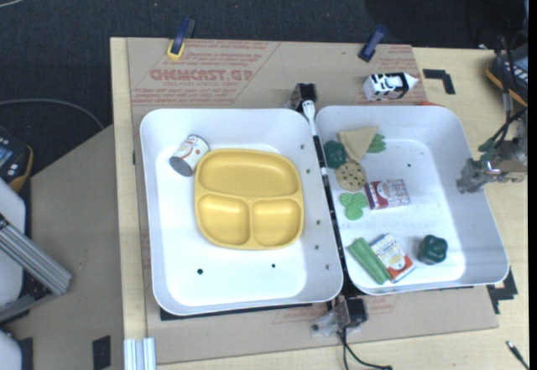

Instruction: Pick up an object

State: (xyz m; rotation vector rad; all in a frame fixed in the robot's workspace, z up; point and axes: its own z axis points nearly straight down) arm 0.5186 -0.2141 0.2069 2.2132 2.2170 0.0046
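From where I stand, far L is dark carpet w/ a bit of metal framing (33, 263) at the lower corner. Then the bench (134, 192), covered w/ brown cardboard printed in red, a yellow-tipped clamp (179, 39) at its back edge.

L bin (159, 217): white, shallow. A small cup (189, 154) lies on its side near the back-L corner, just beside the yellow tray (249, 197). Tray has 3 compartments, sits approx. mid-bin, nothing in them that I can see.

Between the bins, a black bracket (304, 96) at the back, another w/ cables at the front (346, 315).

R bin (470, 263): stuff mostly on its L half. Back: tan wedge (359, 140) w/ a green leafy bit under it, dark green round piece (335, 153) beside it. Below that a speckled cookie-like disc (351, 175), then a green clover-shaped item (354, 205) touching a red-and-white packet (388, 193). Toward the front: green stick (367, 259) lying next to a small white/orange box (391, 254), and a dark green lump (433, 249) apart to the R.

Behind the R bin, a black-and-white cow-pattern toy (389, 85) on the cardboard, blue clamp (372, 44) further back.

Far R: gripper (475, 175) over the bin's R rim, well apart from every item. Too small & blurry; can't tell if the claw is released or clenched. Nothing visible betw. it.
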